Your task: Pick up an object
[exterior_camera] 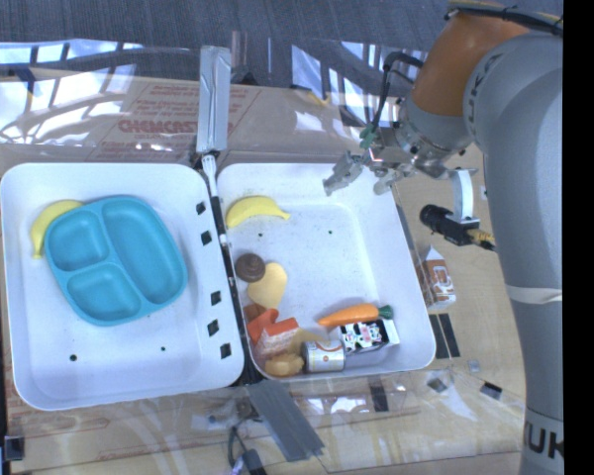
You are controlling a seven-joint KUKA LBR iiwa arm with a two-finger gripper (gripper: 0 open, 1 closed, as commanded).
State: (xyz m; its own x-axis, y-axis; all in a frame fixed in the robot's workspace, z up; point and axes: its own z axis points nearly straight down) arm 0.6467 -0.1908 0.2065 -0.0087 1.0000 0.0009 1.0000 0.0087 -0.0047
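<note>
Pincer (361, 171) hovering over far edge of right bin (376, 255), fingers spread apart, gripping nothing. Objects sitting in same bin: banana (254, 209) lying near far left corner; carrot (352, 315), milk carton (364, 335) and can (324, 357) crowding near edge with other small items. Blue divided plate (116, 257) resting in left bin (40, 364), covering part of second banana (51, 219).

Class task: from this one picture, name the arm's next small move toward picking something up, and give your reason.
Probably swing the claw forward and down toward the carrot. The claw hangs above the right bin's far rim with nothing between its fingers, and the carrot lies fairly apart from the crowded toys.
</note>
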